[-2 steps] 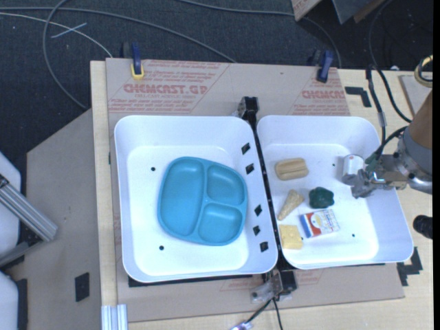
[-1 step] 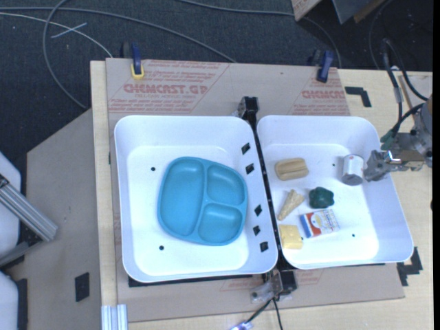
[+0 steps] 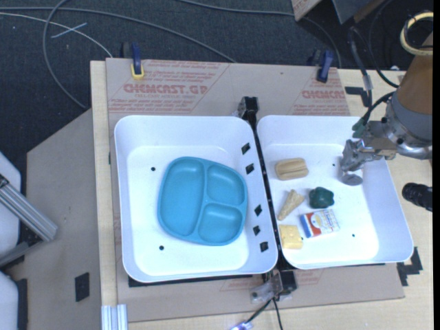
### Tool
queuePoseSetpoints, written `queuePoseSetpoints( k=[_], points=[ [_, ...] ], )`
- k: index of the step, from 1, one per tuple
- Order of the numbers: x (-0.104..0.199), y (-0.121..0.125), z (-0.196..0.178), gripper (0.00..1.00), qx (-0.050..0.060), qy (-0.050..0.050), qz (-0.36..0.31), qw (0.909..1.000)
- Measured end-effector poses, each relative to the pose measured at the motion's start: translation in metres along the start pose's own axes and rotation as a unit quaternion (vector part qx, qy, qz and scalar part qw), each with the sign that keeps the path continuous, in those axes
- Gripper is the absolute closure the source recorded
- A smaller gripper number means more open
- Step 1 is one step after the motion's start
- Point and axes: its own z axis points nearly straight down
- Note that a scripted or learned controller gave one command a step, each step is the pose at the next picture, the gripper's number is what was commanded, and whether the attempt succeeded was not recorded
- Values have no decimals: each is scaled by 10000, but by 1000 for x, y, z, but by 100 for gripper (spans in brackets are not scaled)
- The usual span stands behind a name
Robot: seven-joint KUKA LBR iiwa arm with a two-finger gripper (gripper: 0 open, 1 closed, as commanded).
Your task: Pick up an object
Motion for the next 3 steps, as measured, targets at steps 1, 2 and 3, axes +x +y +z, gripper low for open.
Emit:
queuePoseSetpoints(
  k=[1, 2, 3],
  points=[
    [55, 14, -2, 100, 3, 6, -5, 10000],
    [108, 29, 17, 100, 25, 10, -2, 10000],
    [154, 38, 25, 100, 14, 6, 3, 10000]
  ],
)
